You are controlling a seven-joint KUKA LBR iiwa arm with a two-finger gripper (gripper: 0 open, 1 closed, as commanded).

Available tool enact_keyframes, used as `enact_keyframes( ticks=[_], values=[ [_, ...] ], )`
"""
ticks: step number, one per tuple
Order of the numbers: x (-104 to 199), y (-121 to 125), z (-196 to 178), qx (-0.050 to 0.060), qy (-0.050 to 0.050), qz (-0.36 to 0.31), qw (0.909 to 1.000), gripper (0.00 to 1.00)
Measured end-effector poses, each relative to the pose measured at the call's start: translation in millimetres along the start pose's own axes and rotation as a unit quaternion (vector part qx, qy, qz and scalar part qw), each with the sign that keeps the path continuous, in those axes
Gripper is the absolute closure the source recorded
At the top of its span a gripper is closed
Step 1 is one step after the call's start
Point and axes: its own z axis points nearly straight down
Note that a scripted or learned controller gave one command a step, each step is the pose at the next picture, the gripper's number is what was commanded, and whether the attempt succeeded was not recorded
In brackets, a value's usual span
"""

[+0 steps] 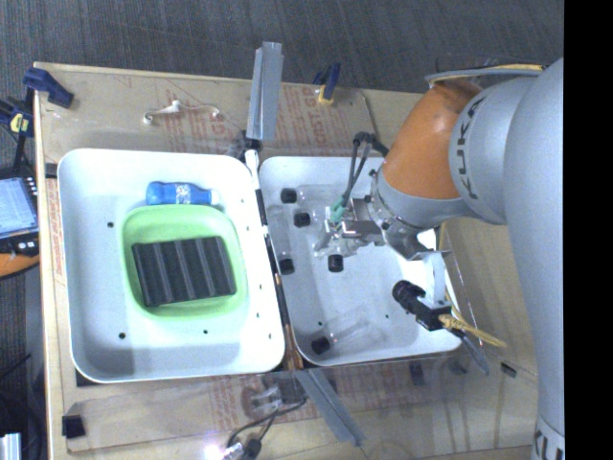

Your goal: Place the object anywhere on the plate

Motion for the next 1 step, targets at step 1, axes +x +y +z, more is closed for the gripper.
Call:
enact_keyframes(
  ticks=[1],
  values=[
    [-0.1, 0.0, 0.0, 0.0, 0.0, 0.0, 1.0, 0.0]
  ],
)
